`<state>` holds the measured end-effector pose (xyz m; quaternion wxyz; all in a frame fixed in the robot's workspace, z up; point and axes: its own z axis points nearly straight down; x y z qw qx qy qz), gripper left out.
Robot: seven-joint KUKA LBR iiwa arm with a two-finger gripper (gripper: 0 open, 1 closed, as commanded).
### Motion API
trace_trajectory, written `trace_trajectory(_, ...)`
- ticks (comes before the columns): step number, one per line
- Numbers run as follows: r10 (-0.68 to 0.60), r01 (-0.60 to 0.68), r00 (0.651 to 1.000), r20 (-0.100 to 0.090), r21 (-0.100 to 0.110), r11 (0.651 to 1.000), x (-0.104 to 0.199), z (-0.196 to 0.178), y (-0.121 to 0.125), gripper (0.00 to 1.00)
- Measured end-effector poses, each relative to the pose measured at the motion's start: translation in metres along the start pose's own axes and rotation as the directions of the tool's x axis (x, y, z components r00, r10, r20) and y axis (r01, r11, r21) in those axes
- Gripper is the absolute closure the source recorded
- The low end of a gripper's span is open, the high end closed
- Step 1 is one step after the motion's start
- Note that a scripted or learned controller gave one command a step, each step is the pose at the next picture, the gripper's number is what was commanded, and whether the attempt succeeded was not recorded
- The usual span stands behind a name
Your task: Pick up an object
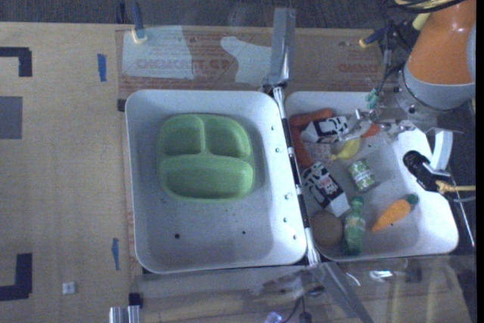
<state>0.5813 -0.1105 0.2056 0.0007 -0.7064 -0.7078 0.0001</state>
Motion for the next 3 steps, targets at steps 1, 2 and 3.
trace_trajectory(1, -0.059, 0.059, 0.998, 0.001, -0.001, 0.998, -0.04, 0.103, 0.018, 0.0)
trace_trajectory(2, -0.057, 0.057, 0.998, 0.002, -0.005, 0.998, -0.041, 0.092, 0.019, 1.0)
trace_trajectory(3, -0.018, 0.018, 1.0, 0.002, -0.003, 1.0, 0.011, -0.009, 0.044, 1.0)
